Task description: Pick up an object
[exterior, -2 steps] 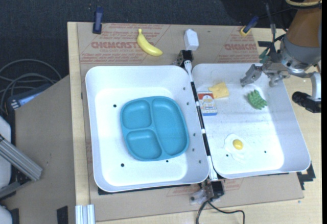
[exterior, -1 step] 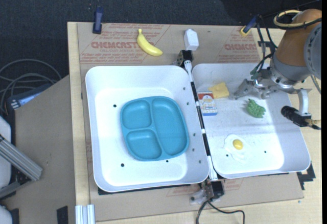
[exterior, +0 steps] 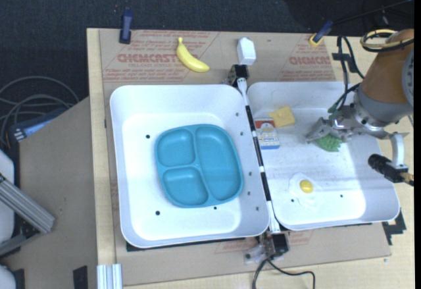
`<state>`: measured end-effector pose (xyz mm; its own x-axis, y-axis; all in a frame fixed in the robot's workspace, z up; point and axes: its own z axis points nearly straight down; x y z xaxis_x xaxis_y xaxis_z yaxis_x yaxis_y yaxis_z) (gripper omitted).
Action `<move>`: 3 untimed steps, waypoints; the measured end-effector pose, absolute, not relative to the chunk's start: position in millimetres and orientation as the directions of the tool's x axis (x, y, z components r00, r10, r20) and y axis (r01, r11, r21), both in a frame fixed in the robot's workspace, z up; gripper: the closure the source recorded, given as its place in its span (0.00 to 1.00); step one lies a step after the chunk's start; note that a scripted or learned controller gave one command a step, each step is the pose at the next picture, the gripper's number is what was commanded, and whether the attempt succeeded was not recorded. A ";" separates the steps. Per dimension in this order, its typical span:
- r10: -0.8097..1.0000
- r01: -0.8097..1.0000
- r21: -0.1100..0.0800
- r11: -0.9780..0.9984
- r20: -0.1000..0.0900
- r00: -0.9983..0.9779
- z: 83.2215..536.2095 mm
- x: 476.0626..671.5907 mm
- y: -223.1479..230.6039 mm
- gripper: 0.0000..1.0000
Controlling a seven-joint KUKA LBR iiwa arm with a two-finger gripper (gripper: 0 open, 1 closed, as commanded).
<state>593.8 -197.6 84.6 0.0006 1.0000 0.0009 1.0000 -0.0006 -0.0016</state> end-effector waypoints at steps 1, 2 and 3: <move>1.000 1.000 0.001 -0.001 0.000 0.001 94.8 594.4 -197.6 1.00; 1.000 1.000 -0.001 0.001 0.001 -0.001 84.4 554.4 -111.9 1.00; 1.000 1.000 0.001 0.001 0.001 -0.001 185.0 563.0 -42.3 1.00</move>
